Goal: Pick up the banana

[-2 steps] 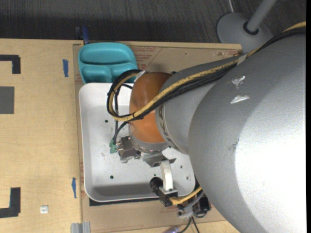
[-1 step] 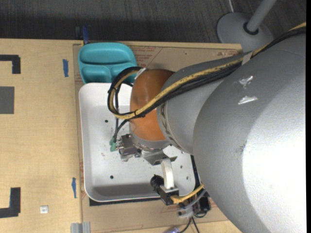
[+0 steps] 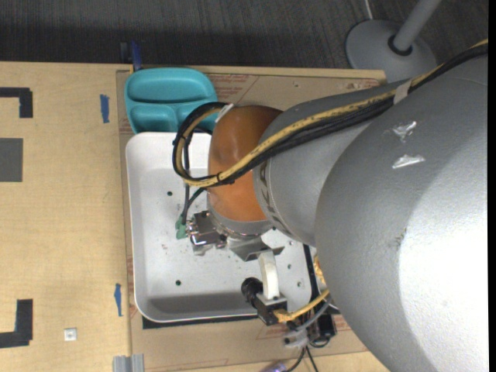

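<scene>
My grey arm (image 3: 372, 208) reaches in from the right and covers most of the white bin (image 3: 155, 208). Its orange band (image 3: 236, 169) hangs over the bin's middle. Just below the band, part of the gripper (image 3: 203, 232) shows as a metal body with a small green piece at its left, low over the bin floor. The wrist hides whatever lies under it. The bare strip of bin floor on the left holds only a few dark specks.
A teal moulded tray (image 3: 167, 99) sits at the bin's far edge. Black and yellow cables (image 3: 186, 149) loop off the wrist over the bin. A brown bench surface (image 3: 62, 208) with blue tape marks lies to the left.
</scene>
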`<state>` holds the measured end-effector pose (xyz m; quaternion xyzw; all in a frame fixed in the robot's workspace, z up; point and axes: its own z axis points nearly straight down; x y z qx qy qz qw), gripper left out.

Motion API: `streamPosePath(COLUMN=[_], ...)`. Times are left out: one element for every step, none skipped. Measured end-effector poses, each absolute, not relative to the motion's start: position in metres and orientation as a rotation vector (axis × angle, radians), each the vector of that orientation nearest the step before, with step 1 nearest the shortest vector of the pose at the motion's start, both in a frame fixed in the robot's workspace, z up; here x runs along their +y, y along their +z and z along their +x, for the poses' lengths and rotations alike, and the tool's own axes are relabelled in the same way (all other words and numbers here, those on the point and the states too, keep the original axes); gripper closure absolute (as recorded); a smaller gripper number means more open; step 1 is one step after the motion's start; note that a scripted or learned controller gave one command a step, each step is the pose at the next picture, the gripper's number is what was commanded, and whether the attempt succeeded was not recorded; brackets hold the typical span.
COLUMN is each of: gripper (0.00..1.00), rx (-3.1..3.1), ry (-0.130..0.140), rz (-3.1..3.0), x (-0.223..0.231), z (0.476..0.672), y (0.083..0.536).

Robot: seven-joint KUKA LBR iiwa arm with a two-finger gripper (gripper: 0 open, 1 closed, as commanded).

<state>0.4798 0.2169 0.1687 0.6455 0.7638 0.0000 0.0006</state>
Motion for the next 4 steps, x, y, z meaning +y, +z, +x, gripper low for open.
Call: streamPosePath(gripper=[1.00,1.00,1.00,1.00], rx=[2.399,2.376,2.375,2.375], ry=[0.000,0.004,0.004,0.004], rz=[2.026,2.056,2.057,2.057], x=[0.217,0.218,0.218,0.219], z=[0.480,0.480,0.480,0.480], y=[0.178,0.086,0.096,0.105])
